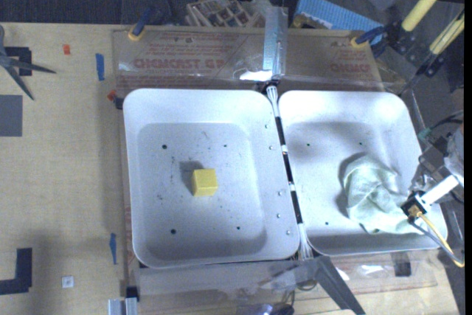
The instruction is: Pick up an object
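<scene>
A yellow block is lying in the left bin, a crumpled pale cloth is lying in the right bin, and the gripper is resting at the cloth's right edge, its state impossible to tell.

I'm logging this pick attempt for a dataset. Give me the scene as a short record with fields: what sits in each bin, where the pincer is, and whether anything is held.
left bin: yellow block, near the middle of the floor
right bin: crumpled pale cloth, toward the right wall
pincer: at the right bin's right edge, beside the cloth
held: cannot tell
block and cloth: apart, in separate bins
</scene>
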